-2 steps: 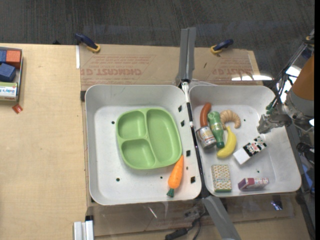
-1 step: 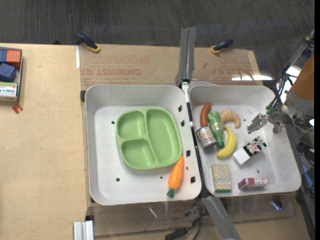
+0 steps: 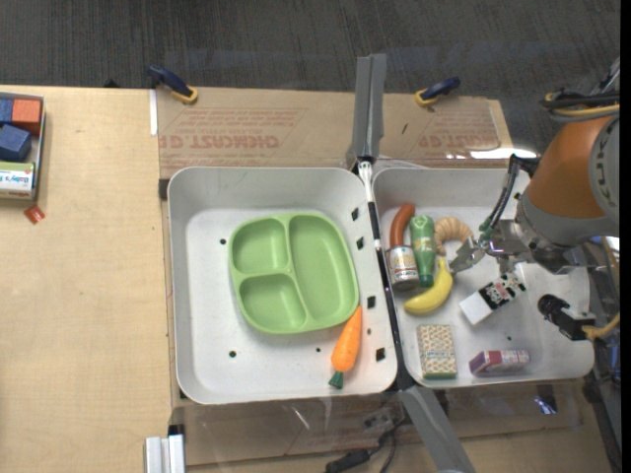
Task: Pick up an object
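My gripper [image 3: 488, 256] hangs over the middle of the right bin [image 3: 572, 368], open, with nothing between its fingers. One silver finger [image 3: 466, 256] points toward the banana [image 3: 431, 295] and sits just right of a tan bread piece [image 3: 455, 230]. A white block with black marks [image 3: 491, 299] lies just below the gripper. Further left in that bin are a green bottle [image 3: 423, 246], a small can [image 3: 401, 266] and a red sausage [image 3: 399, 224]. A cracker box [image 3: 437, 351] and a purple carton [image 3: 500, 362] lie near the front wall.
The left bin [image 3: 197, 363] holds a green divided plate [image 3: 293, 271] and a carrot [image 3: 346, 343] by its right wall. A grey divider post [image 3: 369, 106] stands between the bins at the back. Coloured blocks [image 3: 20, 126] sit on the far left of the bench.
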Motion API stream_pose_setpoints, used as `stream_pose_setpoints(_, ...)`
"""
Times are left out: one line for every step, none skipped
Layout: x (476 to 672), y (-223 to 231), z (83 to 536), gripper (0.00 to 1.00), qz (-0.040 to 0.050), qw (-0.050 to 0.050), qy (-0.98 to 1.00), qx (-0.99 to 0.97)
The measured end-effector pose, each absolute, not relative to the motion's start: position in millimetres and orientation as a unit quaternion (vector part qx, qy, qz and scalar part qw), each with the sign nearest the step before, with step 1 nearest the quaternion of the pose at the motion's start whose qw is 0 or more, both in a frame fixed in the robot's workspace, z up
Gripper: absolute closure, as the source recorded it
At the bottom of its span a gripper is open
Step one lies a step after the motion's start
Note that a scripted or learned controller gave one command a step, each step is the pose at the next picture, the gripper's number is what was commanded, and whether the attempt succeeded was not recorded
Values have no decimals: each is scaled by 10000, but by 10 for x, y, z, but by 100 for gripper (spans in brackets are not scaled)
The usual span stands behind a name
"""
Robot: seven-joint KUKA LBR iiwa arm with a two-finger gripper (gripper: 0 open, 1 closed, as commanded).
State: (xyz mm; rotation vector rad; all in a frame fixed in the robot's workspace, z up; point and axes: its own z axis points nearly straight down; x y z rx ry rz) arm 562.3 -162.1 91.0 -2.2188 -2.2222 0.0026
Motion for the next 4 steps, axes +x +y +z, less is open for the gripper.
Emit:
stream_pose_setpoints(5625,-1626,1002,100,7,6,-7068,-7074)
stream_pose_setpoints(5625,-1627,1002,0,7,7,-7065,-7077)
stream_pose_setpoints(5627,-1634,1092,100,8,5,-7063,-7079)
stream_pose_setpoints(5627,-1634,1091,0,9,6,-7062,-7080)
